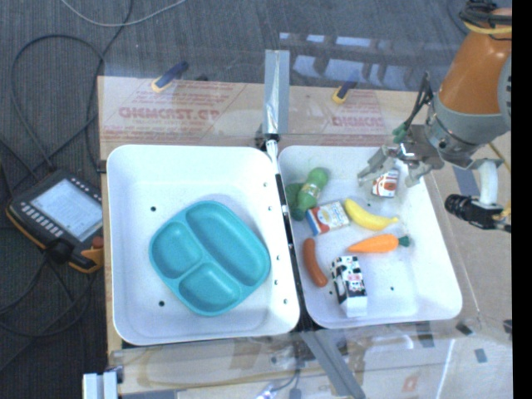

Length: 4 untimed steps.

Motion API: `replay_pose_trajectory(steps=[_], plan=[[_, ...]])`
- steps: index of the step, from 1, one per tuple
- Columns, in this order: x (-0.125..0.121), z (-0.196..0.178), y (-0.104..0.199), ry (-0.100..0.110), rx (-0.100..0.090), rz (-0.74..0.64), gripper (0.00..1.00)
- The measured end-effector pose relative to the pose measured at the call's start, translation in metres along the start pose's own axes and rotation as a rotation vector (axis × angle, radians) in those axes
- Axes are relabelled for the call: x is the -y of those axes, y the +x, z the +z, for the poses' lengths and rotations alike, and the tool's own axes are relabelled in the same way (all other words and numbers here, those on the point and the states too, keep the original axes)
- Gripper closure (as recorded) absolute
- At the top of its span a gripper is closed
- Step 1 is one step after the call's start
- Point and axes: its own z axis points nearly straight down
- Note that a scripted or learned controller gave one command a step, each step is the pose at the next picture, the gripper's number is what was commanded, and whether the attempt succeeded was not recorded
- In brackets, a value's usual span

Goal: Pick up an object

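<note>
The right bin (432, 298) holds several toy foods: a green bottle (310, 187), a red and white carton (329, 217), a yellow banana (370, 215), an orange carrot (378, 243), a brown sausage (314, 263) and a black and white box (350, 283). My gripper (392, 171) hangs over the bin's far right corner, open, its fingers spread. A small red and white item (385, 185) lies just below and between the fingertips. Whether the fingers touch it is unclear.
The left bin (133, 173) carries a blue divided plate (210, 257). A teach pendant (58, 214) with cables lies on the floor at the left. Two clamps (169, 76) (343, 92) sit on the board behind the bins. A metal divider post (275, 98) stands between the bins.
</note>
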Motion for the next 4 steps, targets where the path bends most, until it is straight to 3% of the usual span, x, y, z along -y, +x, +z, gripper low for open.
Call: replay_pose_trajectory(steps=[1, 2, 3, 4], plan=[[0.004, 0.124, -0.020, -0.001, 0.001, -0.109, 0.00], [-0.018, 0.151, -0.032, -0.023, 0.002, 0.003, 0.00], [-0.019, 0.143, -0.030, -0.027, 0.002, 0.002, 1.00], [0.001, 0.064, 0.002, 0.000, 0.001, 0.137, 1.00]])
